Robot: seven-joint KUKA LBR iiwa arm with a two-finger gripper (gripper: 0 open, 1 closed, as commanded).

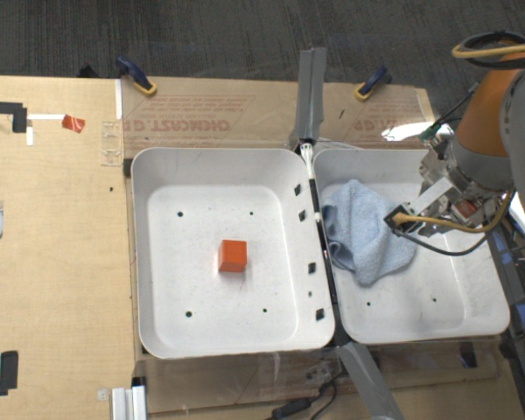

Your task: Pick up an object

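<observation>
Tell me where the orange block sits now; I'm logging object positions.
In the camera view, the orange block lies near the middle of the left bin, well apart from the blue cloth in the right bin.

Orange block [233, 256] ringed by bare floor of left bin [157, 234], approachable from all sides. Right bin [472, 304] left half blocked by crumpled blue cloth [363, 234].

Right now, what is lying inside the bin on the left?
A single orange block sits near the middle of the left bin, on its white floor. Nothing covers it. Whatever might lie under the block itself is hidden.
</observation>
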